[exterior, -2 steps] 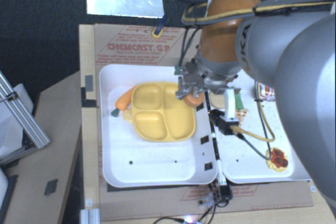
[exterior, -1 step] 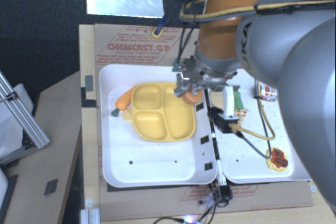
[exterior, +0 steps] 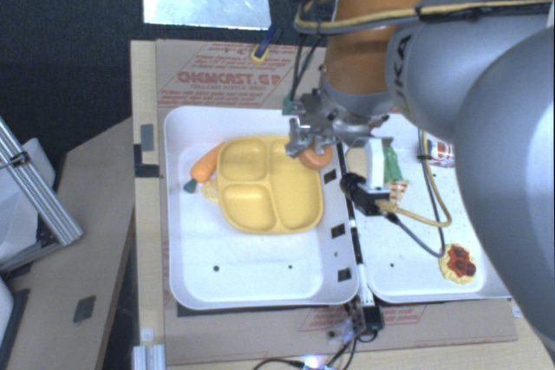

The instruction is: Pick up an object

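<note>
My gripper (exterior: 303,141) hangs low over the back right corner of the left bin (exterior: 186,212), at the far right edge of a yellow divided plate (exterior: 260,191). A small orange piece (exterior: 318,157) lies right beside and partly under the gripper, against the plate's rim; whether the gripper touches it is hidden. An orange carrot (exterior: 205,163) with a green end lies along the plate's left side. The arm's wrist covers the bins' back middle.
The right bin (exterior: 408,273) holds a white and green packet (exterior: 381,162) near its left wall, a pizza-slice toy (exterior: 458,263) at the front right and a red and white item (exterior: 440,152) by the arm. A divider ridge (exterior: 354,247) separates the bins.
</note>
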Robot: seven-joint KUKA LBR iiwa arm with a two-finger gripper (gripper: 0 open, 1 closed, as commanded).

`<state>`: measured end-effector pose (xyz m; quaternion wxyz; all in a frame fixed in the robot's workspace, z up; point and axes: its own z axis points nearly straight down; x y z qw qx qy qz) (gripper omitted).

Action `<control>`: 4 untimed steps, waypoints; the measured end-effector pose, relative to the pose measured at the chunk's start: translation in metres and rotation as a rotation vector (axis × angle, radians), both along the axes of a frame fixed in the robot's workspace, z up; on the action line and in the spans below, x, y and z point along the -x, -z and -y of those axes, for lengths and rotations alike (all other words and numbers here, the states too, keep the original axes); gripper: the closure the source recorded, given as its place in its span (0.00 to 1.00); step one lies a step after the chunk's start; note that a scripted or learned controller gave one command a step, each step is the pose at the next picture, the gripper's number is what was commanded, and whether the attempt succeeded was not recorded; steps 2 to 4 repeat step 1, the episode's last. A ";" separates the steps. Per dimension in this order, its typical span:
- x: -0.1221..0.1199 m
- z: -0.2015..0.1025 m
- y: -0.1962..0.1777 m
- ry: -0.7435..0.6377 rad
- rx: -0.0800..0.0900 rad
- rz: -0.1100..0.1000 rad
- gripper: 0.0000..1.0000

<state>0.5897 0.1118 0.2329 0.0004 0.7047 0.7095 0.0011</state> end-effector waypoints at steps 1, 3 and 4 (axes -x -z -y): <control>0.008 0.010 0.001 0.006 0.001 -0.003 1.00; 0.008 0.010 0.001 0.006 0.001 -0.003 1.00; 0.008 0.010 0.001 0.006 0.001 -0.003 1.00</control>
